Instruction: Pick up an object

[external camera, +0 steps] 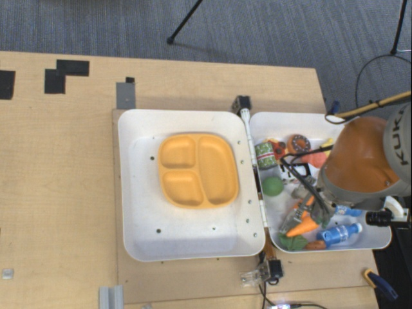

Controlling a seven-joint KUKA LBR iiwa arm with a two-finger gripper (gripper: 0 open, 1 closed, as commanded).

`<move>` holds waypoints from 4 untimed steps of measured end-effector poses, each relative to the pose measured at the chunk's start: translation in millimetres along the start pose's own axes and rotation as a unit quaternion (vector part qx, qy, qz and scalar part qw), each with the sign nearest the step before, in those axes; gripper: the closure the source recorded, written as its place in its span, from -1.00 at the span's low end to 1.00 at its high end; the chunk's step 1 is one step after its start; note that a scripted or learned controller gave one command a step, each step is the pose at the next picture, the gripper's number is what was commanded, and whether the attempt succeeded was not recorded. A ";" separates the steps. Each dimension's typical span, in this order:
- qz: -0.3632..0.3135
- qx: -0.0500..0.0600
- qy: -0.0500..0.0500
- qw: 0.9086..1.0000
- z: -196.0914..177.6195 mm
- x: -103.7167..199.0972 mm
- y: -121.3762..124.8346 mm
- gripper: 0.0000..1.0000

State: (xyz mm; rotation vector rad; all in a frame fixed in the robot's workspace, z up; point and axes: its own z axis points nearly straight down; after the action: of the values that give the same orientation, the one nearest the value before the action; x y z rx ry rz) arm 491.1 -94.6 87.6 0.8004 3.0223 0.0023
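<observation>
camera view looks down on a bench [58, 172] bearing two white bins side by side. the left bin [145, 237] holds a yellow divided plate [196, 170] lying flat near its middle, well apart from everything else. the right bin [380, 239] is crowded, and the arm [360, 156], grey with its orange band, reaches in from the right and covers much of it. the gripper [313, 206] is low among the clutter near the bin's front; whether it is open or closed cannot be told, and nothing is plainly seen in its grasp. just beside it lies an orange carrot [302, 226], with a blue bottle [339, 234] to the right along the front wall. a green ball [273, 186] sits left of the gripper, apart from it. farther back stand a green-labelled can [264, 154] and a small round red piece [299, 142] near the back wall. black cables cross over the toys between arm and can.
</observation>
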 end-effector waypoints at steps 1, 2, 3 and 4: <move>-0.062 0.001 0.001 0.998 0.1 -2.4 11.0 -1.00; -0.062 0.001 0.001 0.998 0.1 -2.3 11.1 -1.00; -0.062 0.001 0.001 0.998 0.1 -2.3 11.1 -1.00; -0.062 0.001 0.001 0.998 0.1 -2.3 11.1 -1.00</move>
State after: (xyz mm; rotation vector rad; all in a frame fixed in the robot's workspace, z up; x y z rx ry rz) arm 498.6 -86.1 87.5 0.6132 3.0679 -0.0020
